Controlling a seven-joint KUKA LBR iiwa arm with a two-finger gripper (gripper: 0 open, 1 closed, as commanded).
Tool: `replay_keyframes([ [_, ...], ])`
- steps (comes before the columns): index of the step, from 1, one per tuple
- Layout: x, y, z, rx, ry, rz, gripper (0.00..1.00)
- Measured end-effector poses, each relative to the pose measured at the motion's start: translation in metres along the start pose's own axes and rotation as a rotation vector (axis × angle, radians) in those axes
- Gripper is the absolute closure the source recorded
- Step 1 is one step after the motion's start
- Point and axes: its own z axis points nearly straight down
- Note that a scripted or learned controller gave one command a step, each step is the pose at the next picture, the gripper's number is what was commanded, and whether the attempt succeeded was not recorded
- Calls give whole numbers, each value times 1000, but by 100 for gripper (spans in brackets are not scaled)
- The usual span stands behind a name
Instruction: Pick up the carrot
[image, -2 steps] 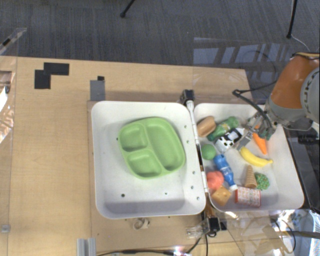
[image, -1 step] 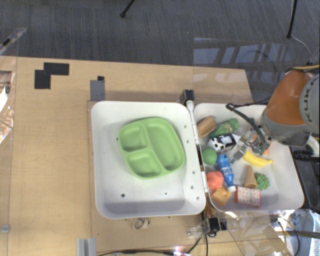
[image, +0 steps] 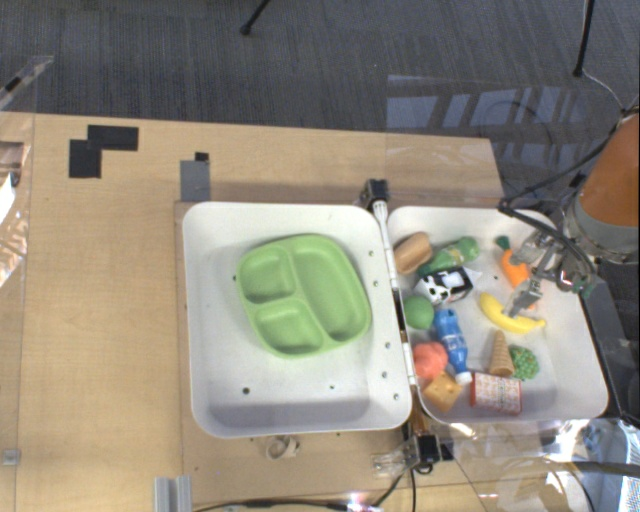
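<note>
**Over the right bin, above the banana**

Camera view: My arm (image: 608, 195) comes in from the right edge of the frame, and my gripper (image: 531, 290) hangs over the right part of the right bin (image: 590, 385). Whether my fingers stand wide or narrow I cannot tell; nothing shows between them. The carrot (image: 513, 266), orange with a green top, lies just to the upper left of my gripper, in the upper right part of that bin. The banana (image: 511, 317) lies just below my fingertips. Lower in the frame sit an ice-cream cone (image: 500, 353), a broccoli floret (image: 524, 363) and a red-and-white can (image: 496, 392). A blue bottle (image: 450, 337) lies near the bin's middle. The left bin (image: 215, 400) holds a green divided plate (image: 302, 293).
</note>
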Motion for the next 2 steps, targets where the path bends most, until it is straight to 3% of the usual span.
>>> replay_keyframes([
  [1,-51,11,60,-1,0,-53,0],
  [2,8,-11,59,-2,1,-200,0],
])
